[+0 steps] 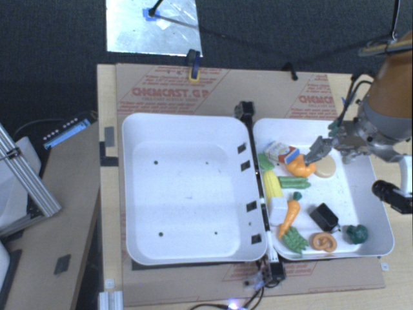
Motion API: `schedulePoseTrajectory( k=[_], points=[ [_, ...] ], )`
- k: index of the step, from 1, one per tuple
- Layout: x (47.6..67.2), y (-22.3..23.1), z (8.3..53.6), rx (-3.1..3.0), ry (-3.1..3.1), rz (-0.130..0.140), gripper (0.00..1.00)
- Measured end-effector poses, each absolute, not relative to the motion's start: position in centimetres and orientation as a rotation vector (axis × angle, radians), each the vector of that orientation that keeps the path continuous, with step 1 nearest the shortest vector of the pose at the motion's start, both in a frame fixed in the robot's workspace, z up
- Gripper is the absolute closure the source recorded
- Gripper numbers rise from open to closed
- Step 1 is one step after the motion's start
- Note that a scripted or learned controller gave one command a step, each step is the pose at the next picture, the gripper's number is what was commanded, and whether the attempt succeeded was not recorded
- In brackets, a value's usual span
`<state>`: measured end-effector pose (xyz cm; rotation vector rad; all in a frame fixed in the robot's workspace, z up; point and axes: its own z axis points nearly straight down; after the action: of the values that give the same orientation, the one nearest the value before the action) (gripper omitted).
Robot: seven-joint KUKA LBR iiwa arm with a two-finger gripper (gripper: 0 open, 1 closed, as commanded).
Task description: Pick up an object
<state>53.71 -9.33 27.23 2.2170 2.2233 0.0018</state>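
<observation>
The right bin (381,221) holds several toy foods. An orange fruit-like piece (300,168) lies near its back, beside a beige round cookie (327,167) and a red, white and blue packet (282,152). My gripper (318,151) hangs just above and to the right of the orange piece, its tip over that piece's edge. I cannot see anything held in it. Further forward lie a yellow corn cob (271,185), a green pod (295,183), a carrot (290,216), a black block (324,217), a pretzel (323,241) and a broccoli (355,233).
The left bin (129,173) adjoins the right one along a black-clipped divider (256,173). A white block (279,208) and green leafy piece (295,241) sit by the divider. The arm (387,108) overhangs the right bin's back right corner. A black part (390,194) juts in at right.
</observation>
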Motion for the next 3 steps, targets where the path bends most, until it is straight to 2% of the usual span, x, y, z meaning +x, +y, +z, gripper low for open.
schedulePoseTrajectory(
  k=[1, 3],
  points=[
    [57.2, -6.6, 18.9, 2.216, 2.232, -0.003, 0.0],
    [67.1, 3.8, 18.6, 2.209, 2.23, 0.01, 0.0]
  ],
)
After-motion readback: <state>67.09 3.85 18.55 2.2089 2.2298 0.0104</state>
